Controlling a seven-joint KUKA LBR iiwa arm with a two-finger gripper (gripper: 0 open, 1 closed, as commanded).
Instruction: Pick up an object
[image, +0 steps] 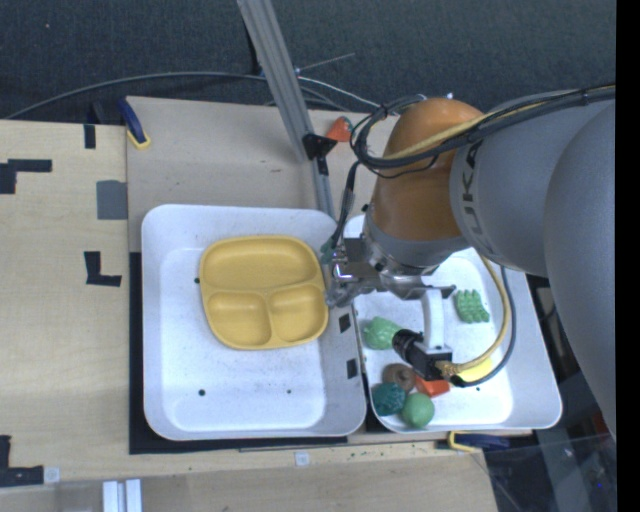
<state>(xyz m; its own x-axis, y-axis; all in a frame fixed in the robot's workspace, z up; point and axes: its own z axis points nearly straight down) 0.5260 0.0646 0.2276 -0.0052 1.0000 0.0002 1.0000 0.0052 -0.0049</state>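
I put gripper (343, 272) at near rim of yellow tray (262, 290); tray lies beyond it, opp. arm (535, 150) side. Grip state: can't tell.

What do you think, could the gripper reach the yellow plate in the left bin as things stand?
Probably yes: the yellow plate lies uncovered in the left bin, with the gripper close beside its edge.

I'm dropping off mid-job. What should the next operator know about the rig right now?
Hand sits low by the wall between the bins; no object seen in it. Yellow plate lies in the left bin. Right bin holds a green block, pale green lump, brown ring, teal lump and green ball. Nothing lifted yet; the whole pick is left.
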